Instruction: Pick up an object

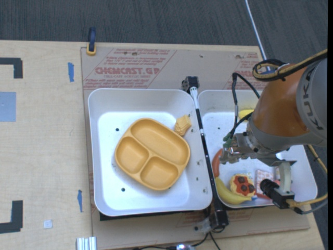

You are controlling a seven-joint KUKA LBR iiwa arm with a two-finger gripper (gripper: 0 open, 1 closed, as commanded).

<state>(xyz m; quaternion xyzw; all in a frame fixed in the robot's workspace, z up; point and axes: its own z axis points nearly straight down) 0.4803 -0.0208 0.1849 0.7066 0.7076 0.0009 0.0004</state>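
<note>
The grey arm (pixel 291 108) reaches in from the right and bends down over the right bin (pixel 218 104), its broad orange band covering much of that bin's middle and far part. Below the band the wrist points downward into the bin, and the pincer (pixel 235 151) hangs low over the bin's left half, close to the dividing wall between the two bins; the wrist body hides its working end, so I cannot tell whether it is open or closed, and nothing can be seen gripped in it. In the near part of the right bin lies a yellow banana (pixel 227 192), curved along the near-left corner, with a small picture card (pixel 242 184) showing red and orange shapes just beside it and partly over it. A thin red object (pixel 215 162) lies along the bin's left wall, near the pincer. The left bin (pixel 99 139) holds a yellow divided plate (pixel 152 153) with three compartments, lying flat and slightly turned, and a small tan block (pixel 182 124) touches its far-right edge. Both bins sit on a cardboard sheet (pixel 130 66) on the light wooden desk (pixel 41 139).
</note>
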